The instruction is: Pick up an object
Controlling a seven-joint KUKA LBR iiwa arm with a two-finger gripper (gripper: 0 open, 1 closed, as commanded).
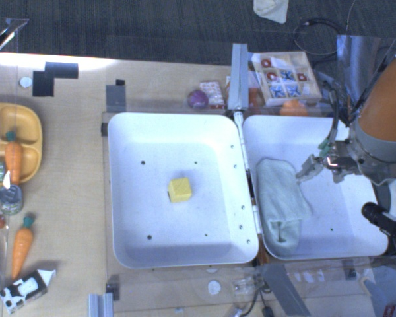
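A yellow block (180, 189) lies near the middle of the left bin (129, 243) and a pale grey-green cloth (282, 202) (rumpled, lying lengthwise) sits in the right bin (356, 226), with the gripper (313, 166) just above the cloth's upper right edge, its grip unclear.

Bright, even light from overhead; the white bins (178, 243) nearly wash out. Glare streaks the surface (72, 203) at far left. Shadows soft, picture slightly grainy, edges a little soft.
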